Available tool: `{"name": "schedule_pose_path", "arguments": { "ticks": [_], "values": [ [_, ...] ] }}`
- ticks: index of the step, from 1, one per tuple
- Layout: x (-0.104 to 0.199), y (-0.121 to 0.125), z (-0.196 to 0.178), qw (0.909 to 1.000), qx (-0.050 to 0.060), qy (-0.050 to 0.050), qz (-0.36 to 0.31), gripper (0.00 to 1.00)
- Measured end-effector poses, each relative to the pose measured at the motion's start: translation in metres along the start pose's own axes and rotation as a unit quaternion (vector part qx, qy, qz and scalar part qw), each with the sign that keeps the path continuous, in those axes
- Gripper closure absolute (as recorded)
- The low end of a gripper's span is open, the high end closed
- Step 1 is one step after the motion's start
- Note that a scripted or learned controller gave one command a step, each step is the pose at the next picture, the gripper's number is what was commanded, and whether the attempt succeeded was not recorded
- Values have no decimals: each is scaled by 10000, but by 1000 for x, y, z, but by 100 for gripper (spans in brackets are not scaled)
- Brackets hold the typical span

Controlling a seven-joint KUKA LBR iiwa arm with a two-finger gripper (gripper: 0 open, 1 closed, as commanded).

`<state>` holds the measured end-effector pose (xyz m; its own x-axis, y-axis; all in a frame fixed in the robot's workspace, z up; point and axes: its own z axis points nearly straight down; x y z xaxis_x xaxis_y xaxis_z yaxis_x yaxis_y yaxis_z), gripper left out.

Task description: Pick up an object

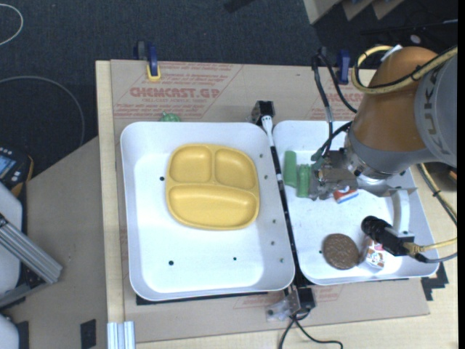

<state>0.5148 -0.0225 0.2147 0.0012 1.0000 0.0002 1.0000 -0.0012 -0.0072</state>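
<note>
Over right bin (305,131), arm (396,115) beside green object (297,173).

Red print reading "CHEMCAST G P" runs across the brown board (189,86) that lies under the two bins, near its far edge, with smaller red lines above and below it too fine to make out. Similar red print on the board behind the right bin is likewise too small to read. The small packet (375,255) with red-and-white markings in the right bin carries print that cannot be read at this size.
</note>
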Motion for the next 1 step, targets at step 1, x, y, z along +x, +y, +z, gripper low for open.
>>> {"name": "schedule_pose_path", "arguments": {
  "ticks": [1],
  "values": [
    [45,51,-17,10000,-70,-1,-35,100]
  ]
}}
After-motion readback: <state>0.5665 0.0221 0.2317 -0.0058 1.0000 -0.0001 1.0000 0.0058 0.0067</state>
